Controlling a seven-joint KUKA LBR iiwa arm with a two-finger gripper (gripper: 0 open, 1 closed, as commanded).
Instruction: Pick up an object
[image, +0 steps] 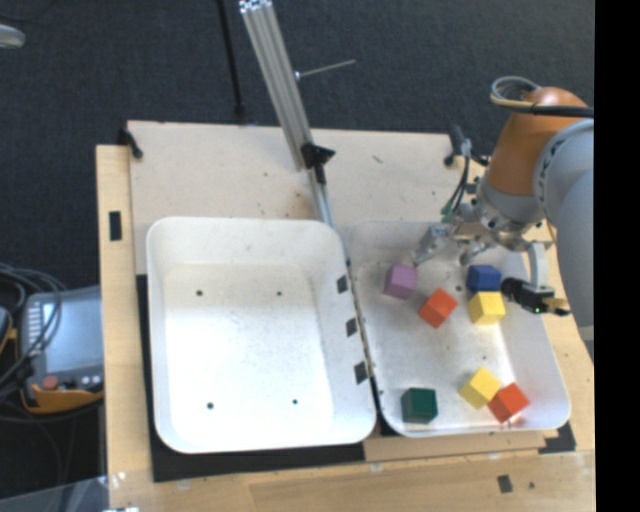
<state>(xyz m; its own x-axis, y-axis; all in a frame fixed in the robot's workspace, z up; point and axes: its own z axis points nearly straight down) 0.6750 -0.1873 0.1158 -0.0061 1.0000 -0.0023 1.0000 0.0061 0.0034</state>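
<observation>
My claw (452, 238) sits over the back of the right bin (545, 345), can't tell if it's wide or narrow from this angle, nothing visibly in it. Nearest targets: purple cube (401, 281) just below-left of claw, orange cube (437, 308) beside it, blue cube (483, 277) touching a yellow cube (487, 307). Purple looks like the easiest pick IMO: prob light, rigid, flat-sided w/ free space around it, so I'd take it across two opposite faces at mid-height, since corners would likely slip.

Grey arm (570, 170), orange wrist band, thin metallic end effector (455, 238).
</observation>
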